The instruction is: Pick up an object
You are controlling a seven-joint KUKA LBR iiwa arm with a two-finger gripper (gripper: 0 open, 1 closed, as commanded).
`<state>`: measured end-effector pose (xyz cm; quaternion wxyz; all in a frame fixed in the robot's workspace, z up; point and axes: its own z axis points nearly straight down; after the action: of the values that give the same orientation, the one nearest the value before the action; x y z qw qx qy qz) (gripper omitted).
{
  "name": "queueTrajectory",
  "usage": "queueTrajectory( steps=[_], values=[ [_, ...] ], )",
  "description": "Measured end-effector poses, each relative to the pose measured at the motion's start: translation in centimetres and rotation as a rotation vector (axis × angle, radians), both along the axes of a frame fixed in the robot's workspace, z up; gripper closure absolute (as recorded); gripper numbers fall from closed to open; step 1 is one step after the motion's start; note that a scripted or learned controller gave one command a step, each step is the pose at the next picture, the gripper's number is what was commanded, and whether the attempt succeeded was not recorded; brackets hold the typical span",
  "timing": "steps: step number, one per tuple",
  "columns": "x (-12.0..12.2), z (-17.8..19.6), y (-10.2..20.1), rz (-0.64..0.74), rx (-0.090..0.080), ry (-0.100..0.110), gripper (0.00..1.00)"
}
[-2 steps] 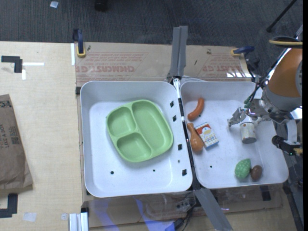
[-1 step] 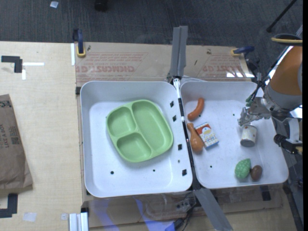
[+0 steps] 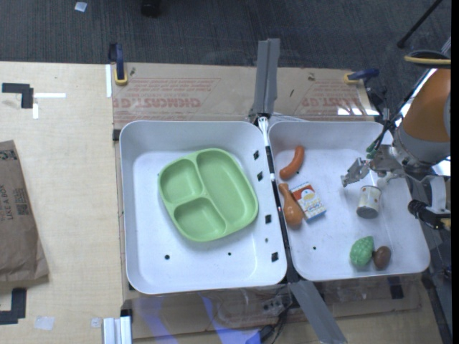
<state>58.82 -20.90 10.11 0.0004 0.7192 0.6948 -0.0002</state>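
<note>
The gripper (image 3: 356, 172) hangs over the right bin (image 3: 326, 260), just above and left of a small white cup (image 3: 368, 201); its metal fingers look spread slightly apart with nothing between them, not touching the cup. Left of the cup lie a small orange-and-white carton (image 3: 310, 200), its print too small to read, and two sausage-like pieces (image 3: 292, 162). Below the cup sit a green lump (image 3: 362, 251) and a brown one (image 3: 382, 256). The left bin (image 3: 143, 264) bears a green divided tray (image 3: 208, 193).

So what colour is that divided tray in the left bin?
Light green divided plastic tray, clearest in the camera view.
</note>
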Motion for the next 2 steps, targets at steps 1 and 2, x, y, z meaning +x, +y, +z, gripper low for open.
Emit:
queueTrajectory(
  steps=[1, 2],
  values=[
    [-3.92, -0.93, -0.28, -0.014, 0.011, 0.002, 0.00],
    [-4.06, -0.03, -0.88, -0.021, 0.001, 0.002, 1.00]
  ],
)
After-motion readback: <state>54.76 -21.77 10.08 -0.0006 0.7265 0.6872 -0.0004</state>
